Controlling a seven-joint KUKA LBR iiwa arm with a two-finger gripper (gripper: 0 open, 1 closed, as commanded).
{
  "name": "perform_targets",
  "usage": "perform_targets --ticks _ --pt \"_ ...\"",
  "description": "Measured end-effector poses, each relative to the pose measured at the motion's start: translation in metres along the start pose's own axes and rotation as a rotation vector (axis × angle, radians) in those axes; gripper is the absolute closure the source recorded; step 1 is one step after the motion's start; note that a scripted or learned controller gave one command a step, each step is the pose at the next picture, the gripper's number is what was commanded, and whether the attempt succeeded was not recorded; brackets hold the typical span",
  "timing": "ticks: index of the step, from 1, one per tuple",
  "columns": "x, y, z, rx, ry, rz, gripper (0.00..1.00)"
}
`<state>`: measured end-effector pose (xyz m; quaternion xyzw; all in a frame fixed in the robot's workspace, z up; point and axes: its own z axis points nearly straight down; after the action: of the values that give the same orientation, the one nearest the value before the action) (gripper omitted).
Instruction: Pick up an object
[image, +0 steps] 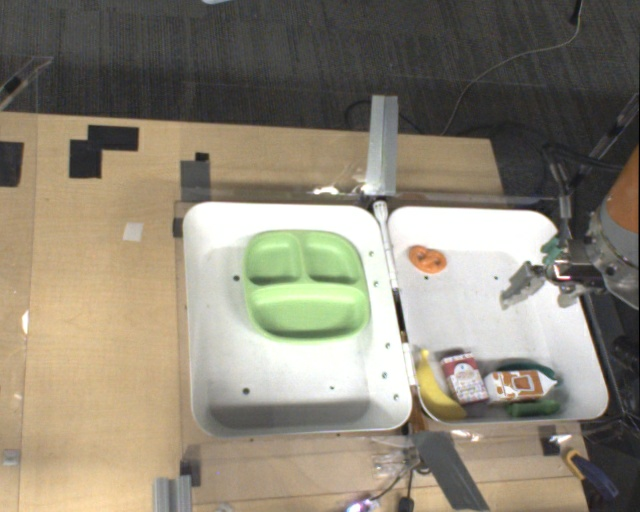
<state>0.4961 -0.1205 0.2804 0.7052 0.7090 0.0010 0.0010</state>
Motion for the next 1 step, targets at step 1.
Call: perform_targets --ticks 1 --pt "0.0052 0.0832 0.1390 0.003 0.001 -0.114 0.00"
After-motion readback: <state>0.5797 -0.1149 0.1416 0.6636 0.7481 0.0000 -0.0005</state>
